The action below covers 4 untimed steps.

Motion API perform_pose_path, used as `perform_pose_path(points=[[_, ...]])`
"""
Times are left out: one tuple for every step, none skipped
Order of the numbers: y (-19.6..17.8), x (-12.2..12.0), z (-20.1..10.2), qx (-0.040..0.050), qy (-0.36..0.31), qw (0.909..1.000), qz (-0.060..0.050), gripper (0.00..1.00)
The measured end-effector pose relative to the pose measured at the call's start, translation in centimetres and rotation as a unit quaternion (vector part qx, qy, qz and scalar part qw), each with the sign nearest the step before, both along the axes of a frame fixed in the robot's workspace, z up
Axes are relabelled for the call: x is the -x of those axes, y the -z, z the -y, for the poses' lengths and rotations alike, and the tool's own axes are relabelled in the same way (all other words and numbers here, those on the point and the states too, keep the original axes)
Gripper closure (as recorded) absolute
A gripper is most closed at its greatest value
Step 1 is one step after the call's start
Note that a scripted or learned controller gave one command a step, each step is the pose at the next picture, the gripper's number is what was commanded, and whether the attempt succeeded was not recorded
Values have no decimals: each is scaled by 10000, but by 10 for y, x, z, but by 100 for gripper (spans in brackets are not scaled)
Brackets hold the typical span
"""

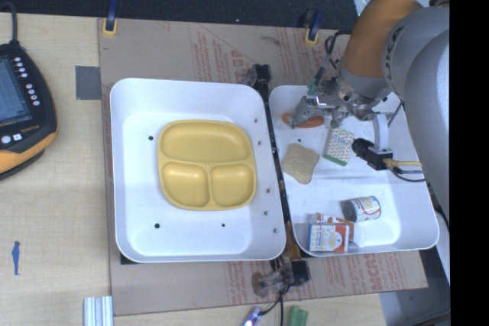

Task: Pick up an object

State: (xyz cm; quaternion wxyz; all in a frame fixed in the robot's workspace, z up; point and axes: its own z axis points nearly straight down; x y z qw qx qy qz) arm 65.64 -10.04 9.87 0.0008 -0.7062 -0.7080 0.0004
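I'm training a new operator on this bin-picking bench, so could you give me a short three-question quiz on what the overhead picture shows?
1. True or false: the yellow three-compartment plastic tray lies in the left white bin.
2. Which thing lies nearest the gripper? A) the small silver can B) the orange carrot-shaped toy C) the tan sponge-like pad
3. Fill in: the printed red and white carton lies near the ___ edge of the right white bin, as the camera sees it.

Key: 1 true; 2 B; 3 bottom (near) edge.
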Motion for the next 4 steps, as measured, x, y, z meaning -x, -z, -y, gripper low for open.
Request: perform_pose_path(points=[[6,31,-1,14,-11,10000,7,0],[7,0,-6,-1,-2,10000,-1,0],[7,69,3,8,-12,10000,-14,0],[7,110,5,9,-21,10000,-12,0]])
